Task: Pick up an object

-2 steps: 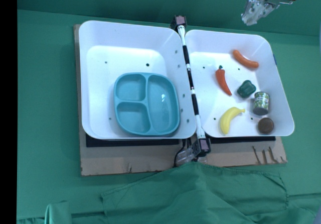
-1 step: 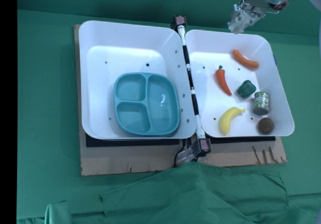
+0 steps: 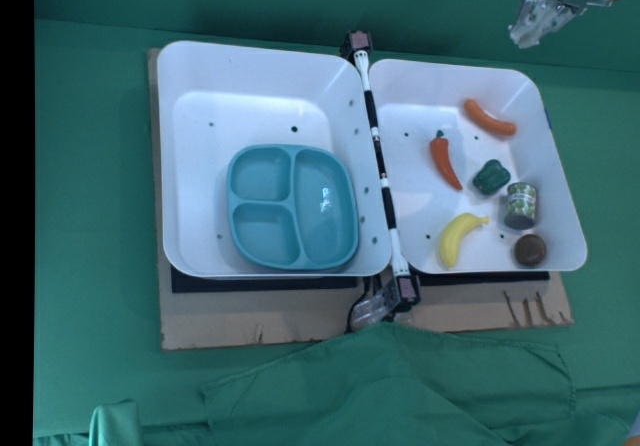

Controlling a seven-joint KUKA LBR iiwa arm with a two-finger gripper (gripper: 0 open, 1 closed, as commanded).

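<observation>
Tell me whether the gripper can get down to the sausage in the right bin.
Probably yes. The gripper hangs above the right bin's far corner, and the sausage lies alone, apart from the chili pepper, nothing over it.

no legible text, can (image 3: pixel 520 205) label unreadable

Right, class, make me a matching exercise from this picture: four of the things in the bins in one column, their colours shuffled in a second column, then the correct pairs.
Things:
1. divided plate
2. banana
3. chilli pepper
4. bell pepper

Colours:
A. yellow
B. dark green
C. light blue
D. red-orange

Pairs: 1-C, 2-A, 3-D, 4-B

The plate lies in the left bin; the other three lie in the right bin.
</observation>
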